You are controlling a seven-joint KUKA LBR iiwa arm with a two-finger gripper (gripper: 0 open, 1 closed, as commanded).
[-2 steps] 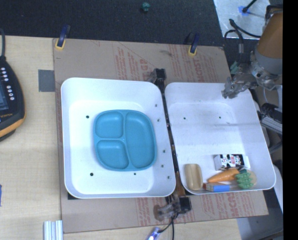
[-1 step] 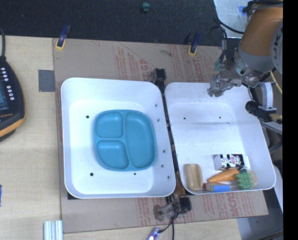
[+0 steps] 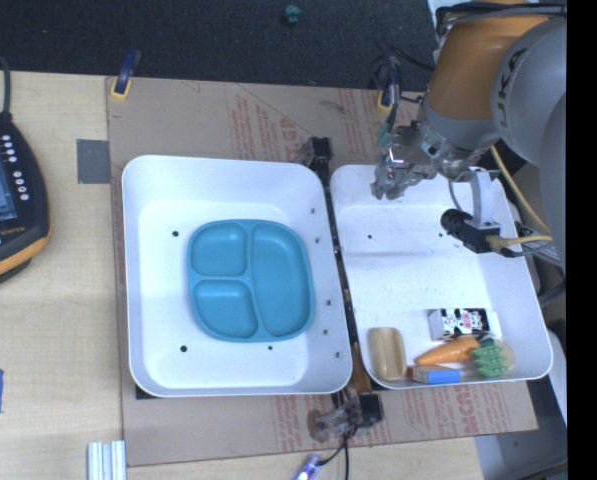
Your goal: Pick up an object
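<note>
The objects lie clustered at the near edge of the right bin [image 3: 378, 230]: a wooden block [image 3: 386, 351], a toy carrot [image 3: 468, 352] touching a blue piece [image 3: 436, 375], and a small printed box [image 3: 461, 322] just behind. The left bin [image 3: 148, 268] holds a blue divided plate [image 3: 249, 278]. The gripper [image 3: 390, 185] hangs at the right bin's far rim, well apart from the cluster, holding nothing; its opening cannot be told. Risk: tightly packed objects against the wall may deflect a grasp.

The gripper [image 3: 390, 182] hangs over the right bin's [image 3: 418, 268] far edge. A carrot [image 3: 448, 352] lies at its near edge; a blue plate [image 3: 250, 278] fills the left bin [image 3: 148, 268].
</note>
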